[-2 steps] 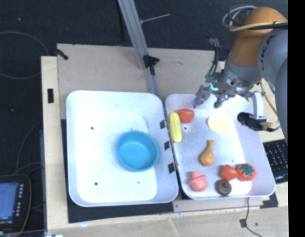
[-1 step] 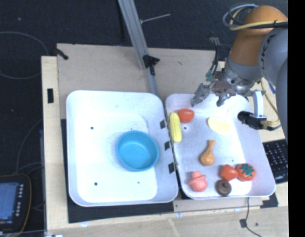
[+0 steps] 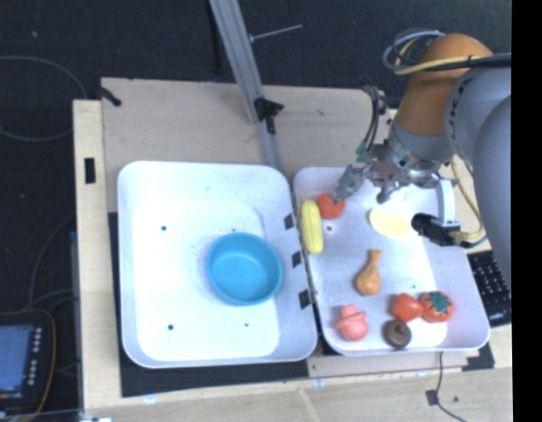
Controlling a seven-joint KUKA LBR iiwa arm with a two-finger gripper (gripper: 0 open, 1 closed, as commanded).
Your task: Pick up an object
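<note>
Gripper (image 3: 338,197) looks like it's touching the small red-orange toy (image 3: 330,207) in our right white bin (image 3: 459,323); grip unclear.

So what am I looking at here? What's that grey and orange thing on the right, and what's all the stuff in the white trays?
You are looking down, at a slant, from a camera fixed above a bench. The grey and orange thing is a robot arm reaching in from the right. Its hand hangs low over the right bin, just above a small orange-red toy. I can't tell whether it holds that toy.

The right bin also has toy foods: a yellow corn cob, a pale yellow flat piece, a tan pear-shaped piece, a pink toy, a brown ring and red pieces.

The left bin has a blue bowl.
</note>
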